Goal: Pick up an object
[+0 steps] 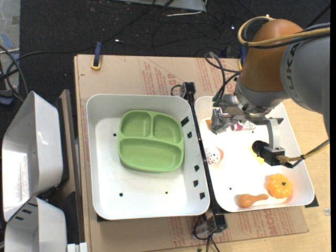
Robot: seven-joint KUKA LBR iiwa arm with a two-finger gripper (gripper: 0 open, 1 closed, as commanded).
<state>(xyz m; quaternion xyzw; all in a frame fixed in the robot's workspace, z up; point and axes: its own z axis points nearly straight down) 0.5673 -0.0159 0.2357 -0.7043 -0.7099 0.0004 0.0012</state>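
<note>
Gripper (227, 121) low in right bin (302, 180), jaw state unreadable; orange pumpkin toy (278, 186) unpicked, nothing visibly lifted.

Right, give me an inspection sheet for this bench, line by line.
Surface: two shallow white bins side by side on a brown board; left bin, right bin.
Job's things: in the right bin, an orange pumpkin-shaped toy and an orange gourd-shaped piece near the front edge, and a small white and red object by the divider.
Clutter: a green divided plate lies in the left bin.
End effector: low over the back of the right bin; fingers hidden, grip cannot be judged.
Cables: a yellow hose loops over the wrist; black cables at the bins' back and front edges.
Surroundings: spare white bins at left; dark floor behind.
</note>
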